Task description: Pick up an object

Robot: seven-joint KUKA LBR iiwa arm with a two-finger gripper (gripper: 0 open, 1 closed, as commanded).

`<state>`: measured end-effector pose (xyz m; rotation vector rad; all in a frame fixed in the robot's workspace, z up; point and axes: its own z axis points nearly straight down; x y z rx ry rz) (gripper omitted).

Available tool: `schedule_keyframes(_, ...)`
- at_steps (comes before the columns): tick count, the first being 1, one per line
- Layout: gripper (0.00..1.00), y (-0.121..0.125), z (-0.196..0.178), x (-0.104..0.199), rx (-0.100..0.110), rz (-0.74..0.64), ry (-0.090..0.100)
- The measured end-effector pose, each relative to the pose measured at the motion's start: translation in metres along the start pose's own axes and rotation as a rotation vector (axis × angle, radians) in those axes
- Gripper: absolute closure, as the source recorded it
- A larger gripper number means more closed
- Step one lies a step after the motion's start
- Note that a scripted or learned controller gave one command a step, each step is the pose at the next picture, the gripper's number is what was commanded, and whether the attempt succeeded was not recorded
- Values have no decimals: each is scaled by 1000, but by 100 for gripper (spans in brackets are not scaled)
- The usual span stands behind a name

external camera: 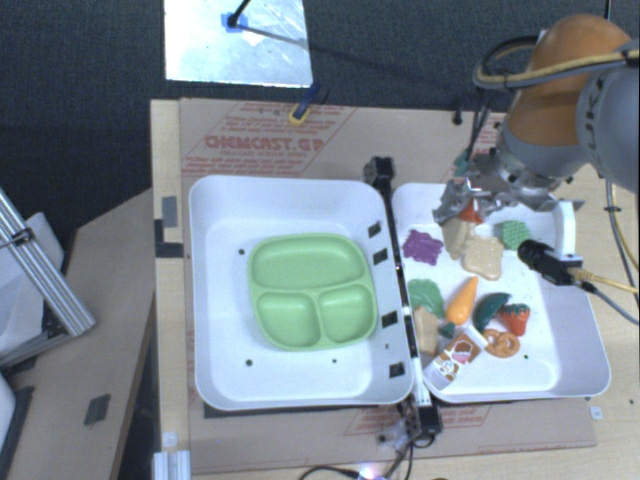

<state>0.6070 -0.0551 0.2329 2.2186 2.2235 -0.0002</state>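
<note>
The grey arm's two-finger gripper (462,206) is hanging over the right white bin (580,360) by a purple toy (422,247); can't tell its grip, honestly.

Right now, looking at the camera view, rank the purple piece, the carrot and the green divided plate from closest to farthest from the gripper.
From the gripper:
1. Purple piece, just below-left of it, in the right bin.
2. Carrot, lower down in the same bin's middle.
3. Green divided plate, across the divider in the left bin.
</note>
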Motion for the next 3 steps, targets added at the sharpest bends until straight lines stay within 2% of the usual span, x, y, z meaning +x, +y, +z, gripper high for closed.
schedule_keyframes(1,100,4,18,3,0,-3,0)
schedule_keyframes(2,100,14,10,2,-2,-4,1)
schedule_keyframes(3,100,4,19,-2,0,1,0)
